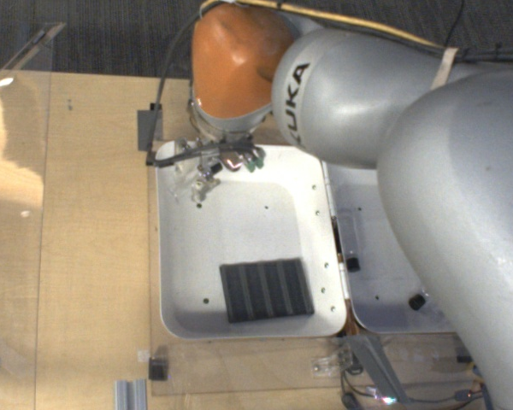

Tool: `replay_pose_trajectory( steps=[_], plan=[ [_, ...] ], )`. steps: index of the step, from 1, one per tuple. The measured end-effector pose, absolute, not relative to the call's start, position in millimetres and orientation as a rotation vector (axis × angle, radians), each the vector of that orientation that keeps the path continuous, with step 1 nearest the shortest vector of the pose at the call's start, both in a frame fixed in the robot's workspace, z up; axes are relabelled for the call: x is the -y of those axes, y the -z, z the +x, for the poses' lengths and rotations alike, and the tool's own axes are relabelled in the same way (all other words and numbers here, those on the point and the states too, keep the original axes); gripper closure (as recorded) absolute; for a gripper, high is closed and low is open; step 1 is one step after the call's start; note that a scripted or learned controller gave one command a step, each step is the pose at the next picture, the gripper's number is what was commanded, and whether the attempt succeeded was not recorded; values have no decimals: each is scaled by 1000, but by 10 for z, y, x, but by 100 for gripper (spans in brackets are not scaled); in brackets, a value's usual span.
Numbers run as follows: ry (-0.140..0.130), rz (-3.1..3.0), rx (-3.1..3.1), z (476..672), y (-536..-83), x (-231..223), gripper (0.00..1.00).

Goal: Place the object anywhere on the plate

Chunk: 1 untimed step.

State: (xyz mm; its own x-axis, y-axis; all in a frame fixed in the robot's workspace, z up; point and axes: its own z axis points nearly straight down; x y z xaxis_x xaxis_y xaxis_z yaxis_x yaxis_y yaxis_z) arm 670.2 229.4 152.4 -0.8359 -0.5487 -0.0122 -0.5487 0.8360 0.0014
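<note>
My gripper [200, 180] hangs below the orange wrist band [235, 62], over the far left corner of the left white bin [175, 254]. Nothing shows in it that I can make out. A dark ribbed rectangular plate [266, 289] lies flat on the near part of that bin's floor, well apart from the gripper. A small black object [417, 301] sits on the floor of the right bin [372, 306], partly under the arm.
The big grey arm [427, 135] covers most of the right bin and the view's right side. Another small dark piece [352, 264] sits by the wall between the bins. Light wooden bench top [68, 229] spreads to the left.
</note>
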Motion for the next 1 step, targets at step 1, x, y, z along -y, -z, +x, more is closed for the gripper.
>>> replay_pose_trajectory(
  steps=[1],
  plan=[
    [-14, -890, -2988, 6726, -1665, -2308, 100]
  ],
)
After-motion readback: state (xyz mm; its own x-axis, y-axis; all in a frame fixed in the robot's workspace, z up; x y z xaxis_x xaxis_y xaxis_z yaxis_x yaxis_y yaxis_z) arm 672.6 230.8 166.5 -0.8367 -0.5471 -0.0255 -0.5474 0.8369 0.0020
